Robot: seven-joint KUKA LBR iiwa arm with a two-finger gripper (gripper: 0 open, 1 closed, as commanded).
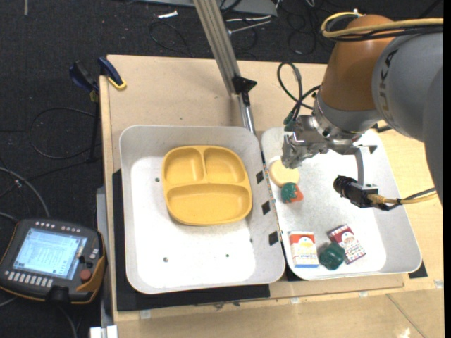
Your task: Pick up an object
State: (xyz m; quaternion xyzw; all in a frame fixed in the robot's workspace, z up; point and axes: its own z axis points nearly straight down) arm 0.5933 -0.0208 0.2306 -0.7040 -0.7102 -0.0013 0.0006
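The fingers [291, 157] hang over the near-left part of the right bin [394, 210], just above a pale yellow object [280, 174] that lies against the bin's left wall; whether they are spread or closed cannot be told, and nothing is seen between them. Just below the yellow object sits a small green-and-red toy [291, 193], touching or nearly touching it. Further below lie a white-and-red carton [304, 249], a dark green lump [331, 257] and a red card box [347, 242], close together. Left of the fingers, in the left bin [141, 210], rests a yellow divided tray [207, 185]. Both bins stand on the table [162, 90].
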